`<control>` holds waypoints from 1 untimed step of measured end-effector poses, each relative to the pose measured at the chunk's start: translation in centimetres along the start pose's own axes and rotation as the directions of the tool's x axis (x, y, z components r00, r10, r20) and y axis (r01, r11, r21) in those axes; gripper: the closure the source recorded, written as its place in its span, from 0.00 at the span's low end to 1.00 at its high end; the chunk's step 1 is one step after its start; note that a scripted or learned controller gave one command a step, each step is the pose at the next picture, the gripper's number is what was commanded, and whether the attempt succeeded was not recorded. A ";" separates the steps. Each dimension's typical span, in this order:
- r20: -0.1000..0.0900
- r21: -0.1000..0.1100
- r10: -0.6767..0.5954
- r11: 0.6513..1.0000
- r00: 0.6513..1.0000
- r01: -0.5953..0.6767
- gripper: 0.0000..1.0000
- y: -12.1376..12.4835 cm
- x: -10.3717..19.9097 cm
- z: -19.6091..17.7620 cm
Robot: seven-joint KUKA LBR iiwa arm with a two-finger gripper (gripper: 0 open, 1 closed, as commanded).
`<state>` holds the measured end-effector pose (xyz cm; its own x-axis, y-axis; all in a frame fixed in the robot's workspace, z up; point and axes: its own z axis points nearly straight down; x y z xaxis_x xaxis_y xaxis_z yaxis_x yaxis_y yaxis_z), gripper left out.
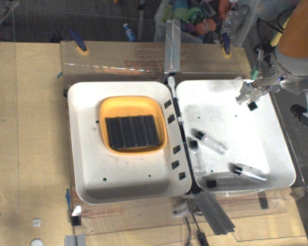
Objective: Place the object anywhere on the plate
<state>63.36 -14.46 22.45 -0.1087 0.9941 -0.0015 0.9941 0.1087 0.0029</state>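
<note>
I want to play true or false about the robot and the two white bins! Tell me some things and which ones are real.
1. The orange plate sits in the left bin. True.
2. A dark ridged block lies on the plate. True.
3. The hand hovers over the left bin. False: it is over the right bin, near its far corner.
4. The right bin holds two clear tubes with dark ends. True.
5. The clear tubes lie on the plate. False: both lie on the right bin's floor.

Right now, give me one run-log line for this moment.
gripper: above right bin's far edge | clear syringes: in right bin | orange plate: left bin
</note>
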 end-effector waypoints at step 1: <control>0.001 -0.001 -0.119 0.993 0.993 0.119 1.00 3.4 -0.6 0.0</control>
<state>66.78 -14.69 22.47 -0.2259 0.9741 -0.0025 0.9741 0.2259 0.0032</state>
